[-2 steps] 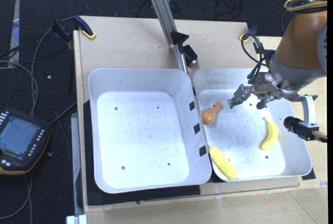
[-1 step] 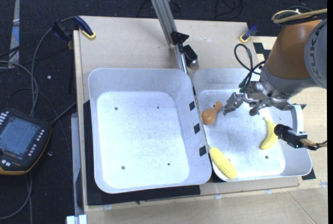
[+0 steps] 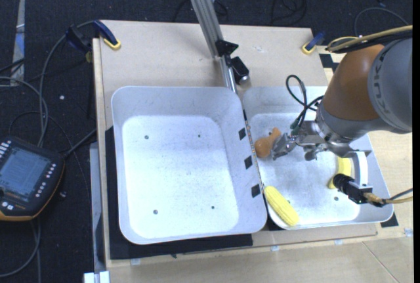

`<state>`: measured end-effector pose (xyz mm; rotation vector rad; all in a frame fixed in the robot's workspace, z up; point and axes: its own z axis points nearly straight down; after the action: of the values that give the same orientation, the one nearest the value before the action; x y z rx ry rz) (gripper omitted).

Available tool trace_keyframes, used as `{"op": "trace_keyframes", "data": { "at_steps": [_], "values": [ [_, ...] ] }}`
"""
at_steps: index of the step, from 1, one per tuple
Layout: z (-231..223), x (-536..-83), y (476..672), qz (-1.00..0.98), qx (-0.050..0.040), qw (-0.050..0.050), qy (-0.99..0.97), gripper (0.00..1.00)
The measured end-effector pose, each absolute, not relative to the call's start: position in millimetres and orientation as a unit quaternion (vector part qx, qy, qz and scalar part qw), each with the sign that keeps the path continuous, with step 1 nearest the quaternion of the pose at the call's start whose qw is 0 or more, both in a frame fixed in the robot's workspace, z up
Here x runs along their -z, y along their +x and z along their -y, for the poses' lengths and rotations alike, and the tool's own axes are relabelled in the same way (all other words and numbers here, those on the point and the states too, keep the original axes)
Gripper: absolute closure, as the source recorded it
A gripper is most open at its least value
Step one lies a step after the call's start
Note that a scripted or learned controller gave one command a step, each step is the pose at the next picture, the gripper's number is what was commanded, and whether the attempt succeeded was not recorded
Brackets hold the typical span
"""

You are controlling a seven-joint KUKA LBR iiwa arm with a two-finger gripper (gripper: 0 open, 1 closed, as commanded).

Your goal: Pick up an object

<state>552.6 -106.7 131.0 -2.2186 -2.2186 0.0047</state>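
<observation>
- The gripper [image 3: 282,146] is hanging low over the right bin [image 3: 308,206], its tips just beside a small brown object [image 3: 265,145]; whether it is open or closed, I cannot tell.
- The brown object is lying near that bin's left wall.
- A yellow corn cob [image 3: 281,205] is resting by the bin's front edge.
- The left bin [image 3: 177,163] is sitting alongside.

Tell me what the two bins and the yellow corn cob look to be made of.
Bins: probably thin moulded plastic, matte white, judging by rounded corners and slightly curled rims; speckled with dark marks.
Corn cob: likely a plastic or rubber toy, going by its uniform bright yellow and regular ridged kernels; the exact material cannot be told.
</observation>
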Motion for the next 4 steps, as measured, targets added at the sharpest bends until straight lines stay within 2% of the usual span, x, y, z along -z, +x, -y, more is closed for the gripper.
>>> {"op": "trace_keyframes", "data": {
  "at_steps": [1, 3, 4],
  "values": [
    [107, -143, 553.8, 0.707, -0.0002, 0.0, -0.707, 1.0],
    [104, -224, 558.4, 0.707, 0.0009, -0.001, -0.707, 1.0],
    [46, -233, 555.1, 0.709, 0.0005, 0.0, -0.705, 1.0]
  ]
}}
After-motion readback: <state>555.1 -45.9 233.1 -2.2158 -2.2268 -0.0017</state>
